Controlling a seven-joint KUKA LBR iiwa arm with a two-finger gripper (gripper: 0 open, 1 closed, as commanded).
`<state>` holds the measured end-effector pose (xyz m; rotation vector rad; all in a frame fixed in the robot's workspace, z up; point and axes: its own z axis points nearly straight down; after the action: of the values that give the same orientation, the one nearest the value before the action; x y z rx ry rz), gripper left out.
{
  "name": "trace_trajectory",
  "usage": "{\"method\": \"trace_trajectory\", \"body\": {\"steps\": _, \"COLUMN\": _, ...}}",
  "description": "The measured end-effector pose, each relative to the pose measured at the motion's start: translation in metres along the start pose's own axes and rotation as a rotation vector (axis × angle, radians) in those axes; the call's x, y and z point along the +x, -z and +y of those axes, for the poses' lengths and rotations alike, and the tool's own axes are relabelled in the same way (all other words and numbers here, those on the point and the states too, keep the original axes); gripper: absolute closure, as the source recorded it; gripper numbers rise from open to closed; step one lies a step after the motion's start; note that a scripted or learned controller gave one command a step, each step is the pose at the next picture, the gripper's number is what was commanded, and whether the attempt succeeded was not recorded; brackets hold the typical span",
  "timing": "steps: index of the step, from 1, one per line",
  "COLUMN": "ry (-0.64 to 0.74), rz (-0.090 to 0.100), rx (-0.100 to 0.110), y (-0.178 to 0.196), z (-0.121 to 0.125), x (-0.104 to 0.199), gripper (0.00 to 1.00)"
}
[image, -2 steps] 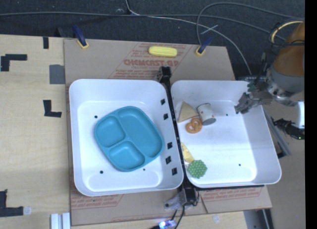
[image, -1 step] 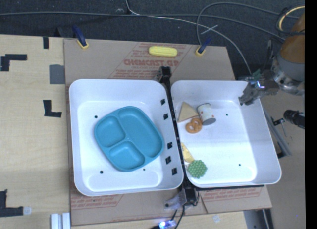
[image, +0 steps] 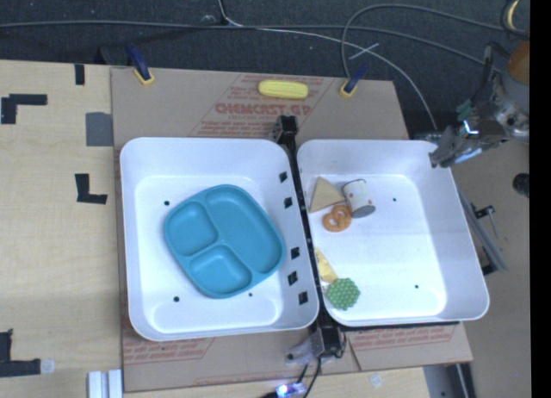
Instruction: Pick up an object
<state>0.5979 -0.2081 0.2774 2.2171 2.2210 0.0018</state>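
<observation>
Orange ring (image: 337,219), tan wedge (image: 323,193) and small cylinder (image: 358,198) cluster near the right bin's (image: 430,301) far-left corner; green piece (image: 343,293) lies at its near-left edge. Left bin (image: 142,241) holds a blue tray (image: 223,239). My claw (image: 452,148) hangs off the right bin's far-right corner; I cannot tell its opening.

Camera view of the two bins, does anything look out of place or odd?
One thing: a yellow banana-shaped piece lies on the cardboard behind the bins, outside both. The blue divided plate sits askew in the left bin. The small items in the right bin look undisturbed.
</observation>
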Motion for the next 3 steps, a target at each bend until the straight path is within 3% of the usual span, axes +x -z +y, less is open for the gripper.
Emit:
{"method": "trace_trajectory", "body": {"steps": 1, "ry": 0.001, "rz": 0.001, "rx": 0.005, "y": -0.015, "z": -0.005, "x": 0.047, "gripper": 1.0}}
{"method": "trace_trajectory", "body": {"steps": 3, "ry": 0.004, "rz": 0.002, "rx": 0.005, "y": -0.011, "z": -0.032, "x": 0.145, "gripper": 1.0}}
